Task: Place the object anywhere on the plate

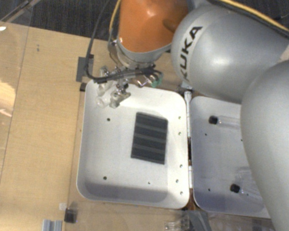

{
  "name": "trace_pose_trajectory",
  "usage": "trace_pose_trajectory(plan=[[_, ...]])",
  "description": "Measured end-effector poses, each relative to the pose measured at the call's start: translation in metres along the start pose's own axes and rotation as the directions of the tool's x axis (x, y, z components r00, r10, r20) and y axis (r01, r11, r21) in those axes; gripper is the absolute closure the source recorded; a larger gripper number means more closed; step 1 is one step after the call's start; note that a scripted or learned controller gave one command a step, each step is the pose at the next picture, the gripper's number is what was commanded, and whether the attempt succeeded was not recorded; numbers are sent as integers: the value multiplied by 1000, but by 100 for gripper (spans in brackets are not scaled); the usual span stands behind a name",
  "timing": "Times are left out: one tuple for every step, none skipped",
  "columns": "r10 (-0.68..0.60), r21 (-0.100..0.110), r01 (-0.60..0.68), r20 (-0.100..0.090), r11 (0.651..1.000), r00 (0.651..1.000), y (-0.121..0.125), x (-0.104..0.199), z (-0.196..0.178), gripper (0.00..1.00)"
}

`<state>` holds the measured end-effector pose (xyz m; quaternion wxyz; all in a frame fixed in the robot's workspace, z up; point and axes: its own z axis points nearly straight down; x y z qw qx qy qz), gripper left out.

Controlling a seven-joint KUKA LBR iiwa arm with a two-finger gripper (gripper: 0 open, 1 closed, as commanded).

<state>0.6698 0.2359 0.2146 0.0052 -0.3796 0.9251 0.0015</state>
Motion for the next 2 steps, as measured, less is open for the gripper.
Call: trace_pose_trajectory(plan=[[-32,1,32,1,999,999,-2,2,-6,100],[17,1,-17,2,1000,1000,-5,4,-20,100]])
